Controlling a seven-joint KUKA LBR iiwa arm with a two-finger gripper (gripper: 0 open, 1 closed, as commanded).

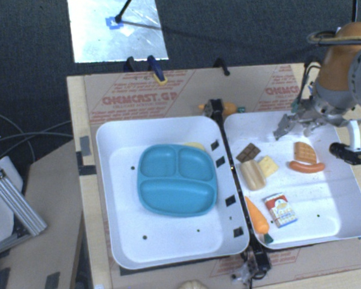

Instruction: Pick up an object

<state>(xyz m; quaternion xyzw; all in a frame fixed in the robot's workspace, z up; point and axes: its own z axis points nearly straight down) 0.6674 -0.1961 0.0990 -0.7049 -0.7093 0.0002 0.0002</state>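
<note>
The gripper (294, 128) hangs over the back of the right bin (340, 220), open, with nothing between its fingers. Just in front of it lie a waffle (304, 151) and a red sausage (307, 167). To its left and nearer the bin's divider sit a brown chocolate bar (248, 151), a yellow cheese piece (269, 166) and a tan bread roll (253, 175). A carrot (258, 216) and a small red-and-white box (280, 210) rest near the front of that bin.
The left bin (119, 197) holds a blue divided plate (176, 179) with a pale yellow item (195, 146) behind it. A black and white fitting (348, 150) juts over the right bin's right wall. An orange item (228, 109) lies behind the bins.
</note>
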